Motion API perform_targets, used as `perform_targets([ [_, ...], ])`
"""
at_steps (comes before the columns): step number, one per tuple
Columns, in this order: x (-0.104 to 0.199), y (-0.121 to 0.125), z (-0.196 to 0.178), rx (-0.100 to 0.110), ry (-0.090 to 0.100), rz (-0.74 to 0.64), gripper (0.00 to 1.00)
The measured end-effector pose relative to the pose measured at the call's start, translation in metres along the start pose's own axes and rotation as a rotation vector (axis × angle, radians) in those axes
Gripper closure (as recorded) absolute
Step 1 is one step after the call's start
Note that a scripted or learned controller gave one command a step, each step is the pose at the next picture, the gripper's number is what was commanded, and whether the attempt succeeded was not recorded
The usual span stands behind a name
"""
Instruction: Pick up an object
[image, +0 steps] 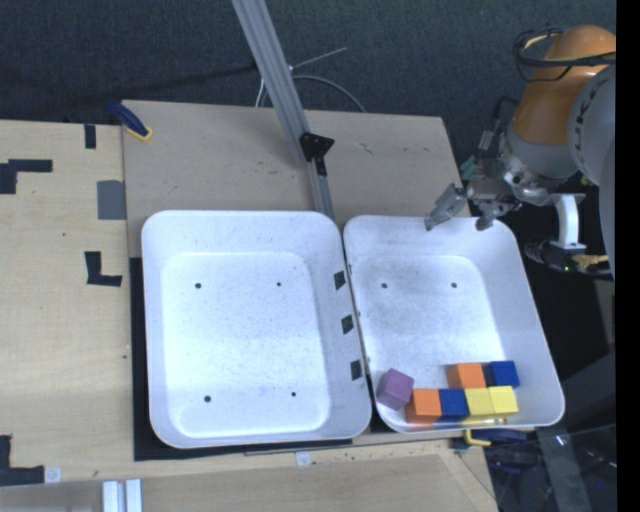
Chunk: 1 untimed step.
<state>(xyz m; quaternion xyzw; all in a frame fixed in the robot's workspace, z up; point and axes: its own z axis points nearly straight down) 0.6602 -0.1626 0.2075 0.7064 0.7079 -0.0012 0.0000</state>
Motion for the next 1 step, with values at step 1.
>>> perform_targets([
  [1, 0.0273, 0.0205, 0.0698, 0.005, 0.002, -0.001, 0.00],
])
